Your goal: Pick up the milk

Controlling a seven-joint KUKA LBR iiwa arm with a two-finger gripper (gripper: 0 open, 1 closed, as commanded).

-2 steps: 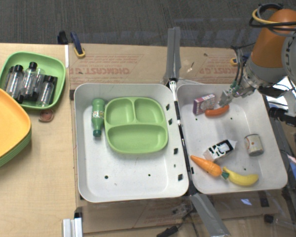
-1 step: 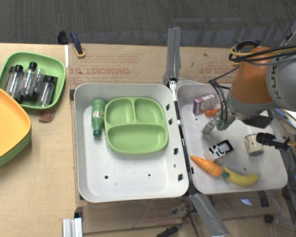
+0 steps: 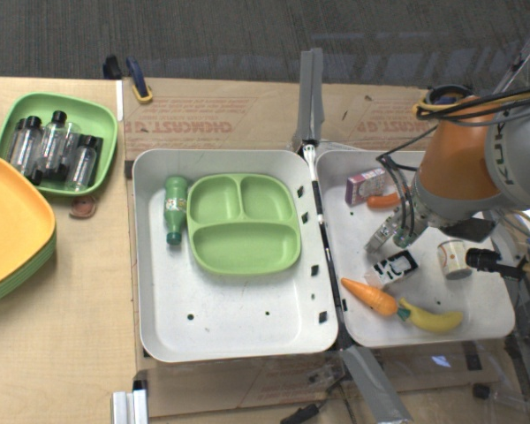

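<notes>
Milk here is, as best I can judge, the small pink-and-white carton (image 3: 365, 185). It lies at the far left of the right bin (image 3: 495, 329), close to the wall it shares with the left bin (image 3: 155, 325).

The gripper (image 3: 390, 237) hangs low over the middle of the right bin, nearer the camera than the carton and apart from it, just above a black-and-white packet (image 3: 396, 266). The arm's bulk blurs it, so I cannot tell whether it is open or closed, and nothing is visibly held.

A carrot (image 3: 371, 296), banana (image 3: 433, 318) and white cup (image 3: 453, 259) lie around it. The left bin holds a green tray (image 3: 244, 223) and a green bottle (image 3: 175, 208).

Judging by this, the pick is not done. The carton sits on the bin floor, and reaching, gripping and lifting all remain.
</notes>
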